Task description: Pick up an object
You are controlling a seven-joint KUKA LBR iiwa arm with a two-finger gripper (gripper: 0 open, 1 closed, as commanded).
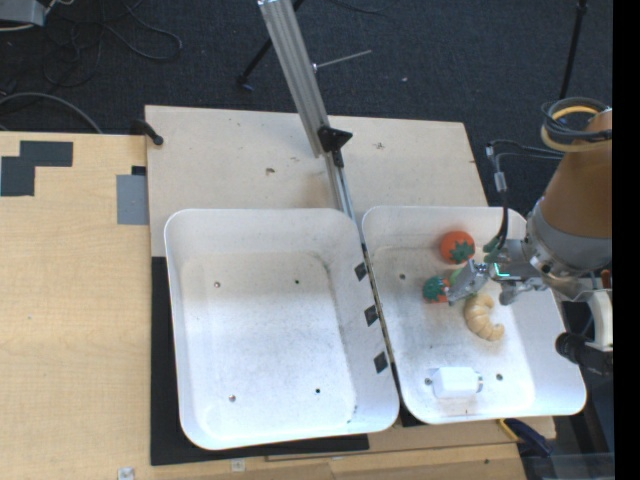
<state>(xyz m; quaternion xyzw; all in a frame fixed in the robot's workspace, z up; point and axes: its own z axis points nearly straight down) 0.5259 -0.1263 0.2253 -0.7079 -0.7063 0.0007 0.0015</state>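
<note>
In the right bin [560, 388] lie a red tomato-like toy with a green top [456, 245], a small green and dark toy [435, 288], a tan croissant-shaped toy [484, 318] and a white block [455, 380]. My gripper [478, 280] reaches in from the right and hangs low between the green toy and the croissant, just above the croissant's upper end. Nothing shows clearly between its fingers.
The left bin [200, 248] sits beside the right one, split from it by a dark divider with clips [368, 288]. A metal pole [300, 78] slants up behind the bins. The orange-banded arm [580, 208] fills the right side.
</note>
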